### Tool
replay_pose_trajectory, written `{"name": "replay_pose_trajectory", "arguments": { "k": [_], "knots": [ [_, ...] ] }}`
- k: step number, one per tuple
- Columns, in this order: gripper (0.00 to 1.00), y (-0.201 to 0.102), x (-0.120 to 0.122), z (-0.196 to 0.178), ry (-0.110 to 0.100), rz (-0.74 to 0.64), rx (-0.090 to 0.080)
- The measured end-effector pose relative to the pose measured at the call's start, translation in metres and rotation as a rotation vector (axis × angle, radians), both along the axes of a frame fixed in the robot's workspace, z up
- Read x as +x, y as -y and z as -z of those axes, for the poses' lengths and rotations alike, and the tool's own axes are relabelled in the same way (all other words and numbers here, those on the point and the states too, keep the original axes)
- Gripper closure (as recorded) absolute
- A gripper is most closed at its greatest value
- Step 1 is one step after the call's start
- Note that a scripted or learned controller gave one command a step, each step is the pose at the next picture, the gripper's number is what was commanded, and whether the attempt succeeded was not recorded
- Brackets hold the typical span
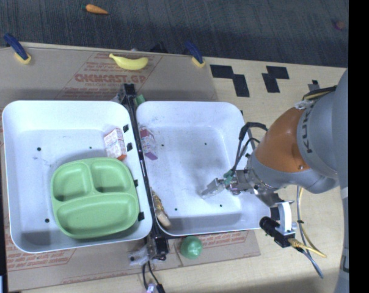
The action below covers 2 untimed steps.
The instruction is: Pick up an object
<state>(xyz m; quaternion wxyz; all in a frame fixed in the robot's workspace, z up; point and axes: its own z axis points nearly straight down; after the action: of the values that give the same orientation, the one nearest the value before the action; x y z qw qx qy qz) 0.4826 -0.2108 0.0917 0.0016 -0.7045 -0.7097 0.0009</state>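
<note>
The gripper (pixel 210 188) is hovering low in the right bin (pixel 190 112) (fingers' state: cannot tell); the small carton (pixel 114 143) is looking light and crushable, best pinched across its flat sides

Arm (pixel 322 133) was grey w/ a broad orange band (pixel 282 145) above the wrist and dark lettering on the grey shell. Black cables looped by the wrist; a yellow cable ran off lower down. Tool (pixel 214 188) was small, metallic grey, w/ a white bracket nearby.
</note>
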Motion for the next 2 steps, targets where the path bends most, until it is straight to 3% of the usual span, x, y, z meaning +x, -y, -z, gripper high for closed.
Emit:
{"name": "replay_pose_trajectory", "arguments": {
  "k": [1, 2],
  "knots": [
    [0.0, 0.0, 0.078, 0.0, 0.003, 0.003, 0.0],
    [1.0, -0.001, 0.078, -0.01, 0.002, -0.002, 0.001]
  ]
}}
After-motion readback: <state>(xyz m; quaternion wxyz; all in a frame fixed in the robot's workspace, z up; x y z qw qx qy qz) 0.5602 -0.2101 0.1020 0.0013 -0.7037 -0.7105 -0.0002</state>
